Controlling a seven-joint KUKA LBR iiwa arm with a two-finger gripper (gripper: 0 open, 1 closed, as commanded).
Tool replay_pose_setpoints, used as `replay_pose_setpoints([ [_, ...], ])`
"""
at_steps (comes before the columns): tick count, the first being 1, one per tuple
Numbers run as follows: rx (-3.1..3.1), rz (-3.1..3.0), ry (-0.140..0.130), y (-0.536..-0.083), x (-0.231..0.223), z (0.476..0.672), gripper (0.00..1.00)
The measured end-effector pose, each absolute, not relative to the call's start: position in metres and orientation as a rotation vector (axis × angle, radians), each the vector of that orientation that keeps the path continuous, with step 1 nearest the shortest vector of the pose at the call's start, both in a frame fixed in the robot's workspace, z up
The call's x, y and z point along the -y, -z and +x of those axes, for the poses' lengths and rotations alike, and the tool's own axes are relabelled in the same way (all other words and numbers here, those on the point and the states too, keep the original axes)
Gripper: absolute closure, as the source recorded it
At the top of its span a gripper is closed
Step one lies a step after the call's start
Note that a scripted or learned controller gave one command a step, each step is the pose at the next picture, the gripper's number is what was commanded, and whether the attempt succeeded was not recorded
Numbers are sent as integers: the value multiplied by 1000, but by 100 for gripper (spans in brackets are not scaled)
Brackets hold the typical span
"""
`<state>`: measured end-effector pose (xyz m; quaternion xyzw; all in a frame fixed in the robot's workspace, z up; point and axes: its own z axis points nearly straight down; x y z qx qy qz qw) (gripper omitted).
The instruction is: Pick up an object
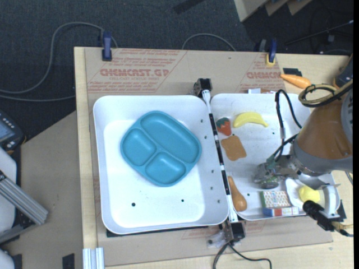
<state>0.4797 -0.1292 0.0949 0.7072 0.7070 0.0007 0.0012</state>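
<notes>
The right white bin (255, 102) holds a yellow banana (250, 119), a red strawberry-like piece (224, 127), a tan slice of toast (233, 148), an orange carrot-shaped piece (237, 195), a small printed box (277, 202) and a yellow lump (309, 194). My gripper (269, 174) hangs low over the bin's middle right, just above the printed box and right of the toast. The arm's orange band (325, 136) rises behind it.
The left white bin (106, 150) carries a blue divided plate (160, 148). A black clip (203, 86) sits at the far join of the bins. Black cable (283, 116) loops over the right bin. An orange object (296, 80) lies on the bench beyond.
</notes>
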Motion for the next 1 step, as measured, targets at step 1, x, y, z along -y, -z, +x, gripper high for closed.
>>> replay_pose_setpoints([
  [1, -2226, 2205, -15, -190, 70, 523, 100],
])
